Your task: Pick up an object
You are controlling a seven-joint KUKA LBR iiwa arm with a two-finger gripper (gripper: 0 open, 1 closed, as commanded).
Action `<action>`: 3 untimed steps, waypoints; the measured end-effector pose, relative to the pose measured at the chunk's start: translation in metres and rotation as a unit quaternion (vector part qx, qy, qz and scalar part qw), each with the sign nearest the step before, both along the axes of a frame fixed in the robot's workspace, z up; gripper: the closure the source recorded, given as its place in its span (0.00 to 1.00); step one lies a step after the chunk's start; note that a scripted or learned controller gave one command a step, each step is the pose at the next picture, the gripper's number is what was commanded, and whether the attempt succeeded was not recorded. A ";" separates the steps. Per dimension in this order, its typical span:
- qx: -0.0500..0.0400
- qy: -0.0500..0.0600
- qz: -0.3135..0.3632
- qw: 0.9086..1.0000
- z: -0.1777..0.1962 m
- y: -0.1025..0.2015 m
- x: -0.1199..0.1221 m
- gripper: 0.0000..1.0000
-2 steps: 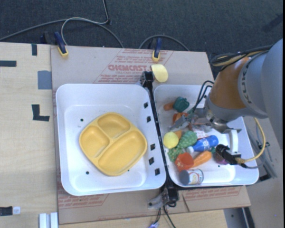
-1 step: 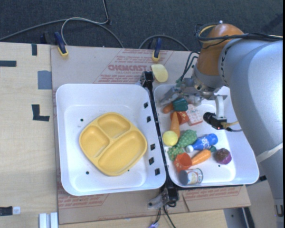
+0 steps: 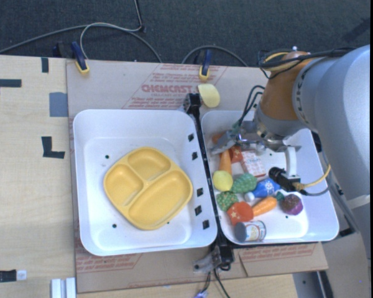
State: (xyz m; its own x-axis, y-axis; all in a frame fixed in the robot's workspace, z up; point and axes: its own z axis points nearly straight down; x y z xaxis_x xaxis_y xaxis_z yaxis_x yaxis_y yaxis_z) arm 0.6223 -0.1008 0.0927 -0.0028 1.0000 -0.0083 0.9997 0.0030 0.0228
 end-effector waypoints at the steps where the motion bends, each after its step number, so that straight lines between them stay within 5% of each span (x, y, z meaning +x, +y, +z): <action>1: 0.000 -0.001 0.000 1.000 0.000 0.004 -0.053 0.00; 2: 0.004 0.011 -0.001 1.000 0.005 0.003 0.026 0.00; 3: 0.004 0.012 -0.001 1.000 -0.008 -0.005 0.005 0.00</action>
